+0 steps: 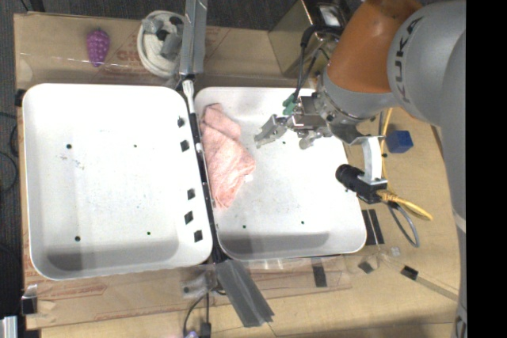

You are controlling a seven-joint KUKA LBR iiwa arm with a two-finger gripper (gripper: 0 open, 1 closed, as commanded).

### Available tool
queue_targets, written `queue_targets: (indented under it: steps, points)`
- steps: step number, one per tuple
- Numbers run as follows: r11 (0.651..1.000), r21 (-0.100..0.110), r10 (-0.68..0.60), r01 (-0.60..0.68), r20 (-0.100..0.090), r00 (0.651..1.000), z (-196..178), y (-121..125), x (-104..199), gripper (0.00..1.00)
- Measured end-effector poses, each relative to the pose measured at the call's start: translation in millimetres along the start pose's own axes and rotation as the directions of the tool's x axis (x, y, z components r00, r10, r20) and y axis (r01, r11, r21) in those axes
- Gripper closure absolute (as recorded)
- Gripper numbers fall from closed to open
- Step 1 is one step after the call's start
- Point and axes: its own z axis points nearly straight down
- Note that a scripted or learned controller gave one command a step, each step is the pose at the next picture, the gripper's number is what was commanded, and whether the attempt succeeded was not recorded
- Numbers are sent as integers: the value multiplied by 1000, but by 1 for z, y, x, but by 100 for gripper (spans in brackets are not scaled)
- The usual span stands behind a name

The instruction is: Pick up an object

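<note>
Pink cloth [225, 153]: lies crumpled in the right bin [317, 237], hard against its left wall beside the divider. Long axis runs roughly top to bottom of the view, leaning slightly, upper end near the bin's back corner, lower end tapering toward mid-bin. Gripper [268, 133] hangs over the bin's upper middle, just right of the cloth, apart from it. Fingers spread, nothing between them. Left bin [47, 170] alongside. Purple object [97, 47] on the bench behind.
</note>
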Motion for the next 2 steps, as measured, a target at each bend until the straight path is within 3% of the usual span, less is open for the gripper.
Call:
queue_targets:
  steps: [1, 2]
  points:
    - [1000, 0, 0, 0, 0, 1000, 0, 0, 0, 0]
    - [975, -1, -224, 224, 1, 975, 47, -2, 25, 0]
